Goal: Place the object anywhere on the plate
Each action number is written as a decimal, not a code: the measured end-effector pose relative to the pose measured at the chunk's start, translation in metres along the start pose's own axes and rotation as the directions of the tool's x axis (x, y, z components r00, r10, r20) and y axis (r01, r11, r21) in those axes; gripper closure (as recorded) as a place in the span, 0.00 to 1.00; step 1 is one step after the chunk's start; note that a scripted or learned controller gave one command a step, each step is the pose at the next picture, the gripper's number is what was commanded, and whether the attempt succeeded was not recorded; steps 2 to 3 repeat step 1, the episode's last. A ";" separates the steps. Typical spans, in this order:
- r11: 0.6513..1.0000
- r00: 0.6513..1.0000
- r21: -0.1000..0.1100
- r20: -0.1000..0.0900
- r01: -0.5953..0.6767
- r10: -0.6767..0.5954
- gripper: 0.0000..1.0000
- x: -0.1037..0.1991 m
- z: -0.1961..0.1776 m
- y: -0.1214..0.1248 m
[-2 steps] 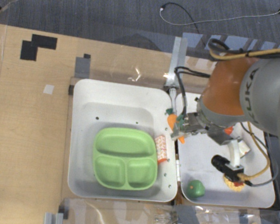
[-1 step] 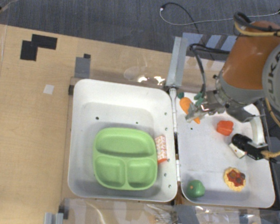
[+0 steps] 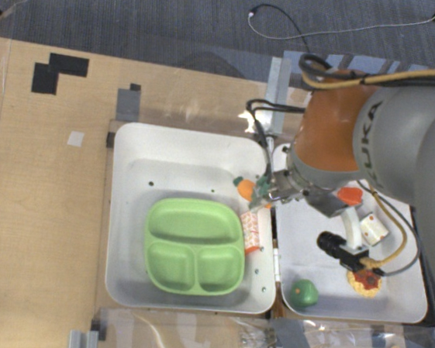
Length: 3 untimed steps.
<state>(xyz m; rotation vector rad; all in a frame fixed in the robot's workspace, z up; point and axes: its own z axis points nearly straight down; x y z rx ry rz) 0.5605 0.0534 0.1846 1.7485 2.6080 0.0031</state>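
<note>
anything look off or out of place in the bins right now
One thing: a small white and red patterned packet lies against the right rim of the green plate, beside it rather than inside a compartment. The green ball and other items sit loose in the right bin. Nothing looks spilled or broken.

The large grey KUKA arm [image 3: 420,142] enters from the right edge and extends leftward. Its orange band [image 3: 330,131] sits directly above the wrist, with black and yellow cabling routed over the top of it. The wrist points downward and to the left. The two-finger gripper [image 3: 265,190] protrudes below the wrist housing; the finger gap is not discernible.
</note>
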 end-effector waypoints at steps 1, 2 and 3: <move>1.000 1.000 -0.001 0.000 -0.001 0.001 0.00 0.000 0.000 0.000; 1.000 1.000 -0.001 0.000 -0.001 0.001 0.00 0.000 0.000 0.000; 1.000 1.000 -0.001 0.000 -0.001 0.001 0.00 0.000 0.000 0.000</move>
